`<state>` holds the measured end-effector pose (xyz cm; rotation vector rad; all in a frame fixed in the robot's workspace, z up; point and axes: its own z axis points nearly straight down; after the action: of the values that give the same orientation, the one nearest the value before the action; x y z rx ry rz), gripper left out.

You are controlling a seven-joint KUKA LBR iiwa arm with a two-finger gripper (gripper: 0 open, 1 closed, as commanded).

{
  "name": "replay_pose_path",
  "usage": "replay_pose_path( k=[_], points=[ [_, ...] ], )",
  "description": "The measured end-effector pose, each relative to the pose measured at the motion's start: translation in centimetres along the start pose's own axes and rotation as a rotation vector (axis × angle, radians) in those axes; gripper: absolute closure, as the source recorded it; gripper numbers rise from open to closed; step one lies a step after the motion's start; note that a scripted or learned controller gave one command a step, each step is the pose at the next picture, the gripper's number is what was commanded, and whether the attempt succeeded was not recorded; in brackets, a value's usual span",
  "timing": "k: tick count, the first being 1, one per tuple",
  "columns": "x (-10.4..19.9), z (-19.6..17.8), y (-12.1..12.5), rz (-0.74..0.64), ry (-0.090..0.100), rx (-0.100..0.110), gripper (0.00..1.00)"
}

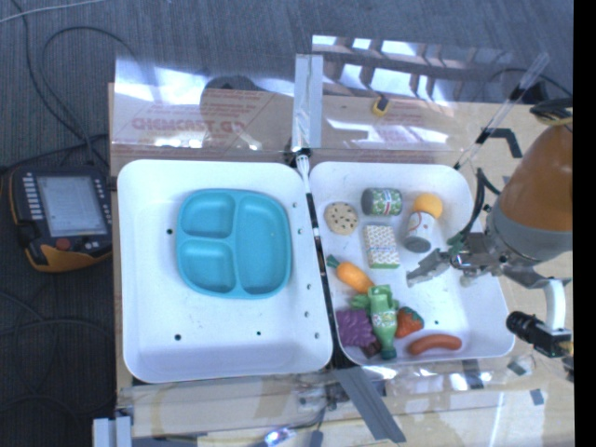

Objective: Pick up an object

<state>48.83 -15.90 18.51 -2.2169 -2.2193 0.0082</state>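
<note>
Left bin holds blue plate (three compartments).

Blue divided plate in the left white bin; teach pendant on the floor.

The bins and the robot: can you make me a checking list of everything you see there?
Surface: two white bins side by side; left bin, right bin.
Job's things: in the right bin lie a cookie, green can, yellow-topped cup on its side, cracker-like block, carrot, green bottle, purple grapes, strawberry and sausage.
Clutter: blue divided plate in the left bin.
Gripper: gripper low in the right bin, just below the cup, holding nothing.
Cables: black cables on the floor, left.
Surroundings: handheld control pad on grey carpet; cardboard sheet behind the bins.
</note>
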Motion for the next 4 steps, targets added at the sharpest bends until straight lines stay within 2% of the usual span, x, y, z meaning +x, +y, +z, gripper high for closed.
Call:
replay_pose_path(
  k=[1,2,3,4],
  points=[
    [2.2,7.7,0.3,-0.112,0.001,-0.006,0.00],
    [1.8,9.5,9.0,-0.150,-0.004,-0.019,0.00],
    [-1.1,8.1,11.4,-0.107,0.000,-0.001,0.00],
    [-2.8,9.7,15.4,-0.044,0.005,0.001,0.00]
  ],
)
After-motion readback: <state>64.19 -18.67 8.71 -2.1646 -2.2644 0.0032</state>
